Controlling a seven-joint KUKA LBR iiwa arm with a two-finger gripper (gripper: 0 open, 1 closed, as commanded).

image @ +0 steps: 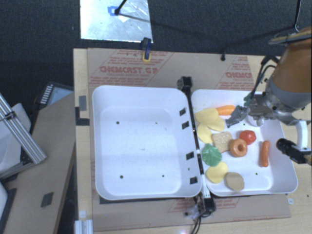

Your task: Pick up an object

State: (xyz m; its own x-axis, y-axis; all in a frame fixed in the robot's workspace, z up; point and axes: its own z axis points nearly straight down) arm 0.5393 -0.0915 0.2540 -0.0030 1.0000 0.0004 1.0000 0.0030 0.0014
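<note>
The carrot (225,109) lies at the right bin's (280,179) far edge, just beside the gripper (237,117). We judge the approach under way (its grip is too blurred for us to tell). Next we need a descent centred on it.

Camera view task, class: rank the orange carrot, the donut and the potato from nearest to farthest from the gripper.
1. Orange carrot, just left of the gripper, at the bin's far side.
2. Donut, mid-bin, below it.
3. Potato, near the bin's front edge.
</note>
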